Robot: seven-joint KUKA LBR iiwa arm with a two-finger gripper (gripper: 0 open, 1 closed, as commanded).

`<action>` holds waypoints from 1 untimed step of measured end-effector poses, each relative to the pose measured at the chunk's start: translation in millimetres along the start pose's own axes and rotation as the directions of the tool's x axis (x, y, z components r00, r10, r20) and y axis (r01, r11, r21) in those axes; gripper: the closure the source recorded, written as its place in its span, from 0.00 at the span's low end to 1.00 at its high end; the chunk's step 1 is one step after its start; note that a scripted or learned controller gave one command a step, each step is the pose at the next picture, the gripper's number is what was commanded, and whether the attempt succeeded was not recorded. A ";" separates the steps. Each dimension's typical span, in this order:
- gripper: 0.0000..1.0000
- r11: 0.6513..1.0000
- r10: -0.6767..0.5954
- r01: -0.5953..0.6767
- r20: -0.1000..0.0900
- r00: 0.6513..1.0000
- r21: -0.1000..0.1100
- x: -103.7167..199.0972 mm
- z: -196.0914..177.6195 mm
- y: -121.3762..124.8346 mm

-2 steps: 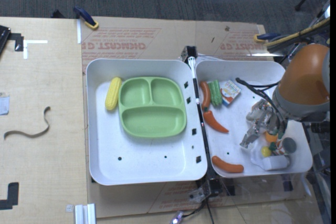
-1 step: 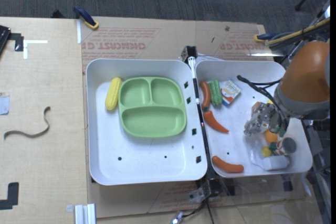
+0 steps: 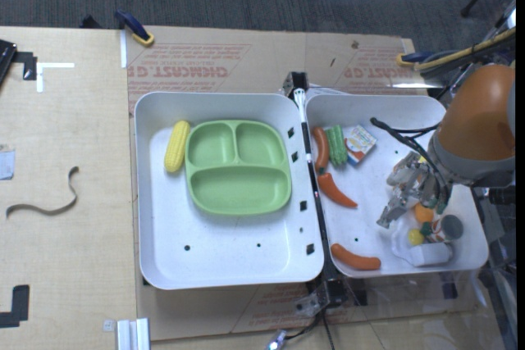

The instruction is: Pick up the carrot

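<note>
The carrot [image 3: 336, 191], orange and tapered, lies on the floor of the right bin [image 3: 373, 106] near its left wall. My gripper [image 3: 392, 211] hangs over the right half of that bin, to the right of the carrot and apart from it. Nothing shows in its grasp. The grey arm with its orange band [image 3: 486, 123] reaches in from the right and hides part of the bin's right side.
A reddish sausage [image 3: 319, 147], a green vegetable [image 3: 335, 145] and a small printed box [image 3: 358, 143] lie at the right bin's back left. Another sausage [image 3: 355, 258] lies at its front. Small orange, yellow and white items [image 3: 426, 235] crowd under the wrist. The left bin holds a green divided plate [image 3: 239, 168] and a corn cob [image 3: 175, 147].
</note>
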State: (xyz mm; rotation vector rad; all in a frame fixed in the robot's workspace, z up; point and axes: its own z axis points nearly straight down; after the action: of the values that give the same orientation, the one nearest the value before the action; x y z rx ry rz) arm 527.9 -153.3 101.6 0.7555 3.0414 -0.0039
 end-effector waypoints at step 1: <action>0.00 0.998 0.068 -0.068 -0.010 0.998 -0.008 9.9 9.6 -41.0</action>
State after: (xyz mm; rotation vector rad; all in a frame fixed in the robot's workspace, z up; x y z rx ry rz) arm 500.1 -184.9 92.0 0.8607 3.0206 0.0135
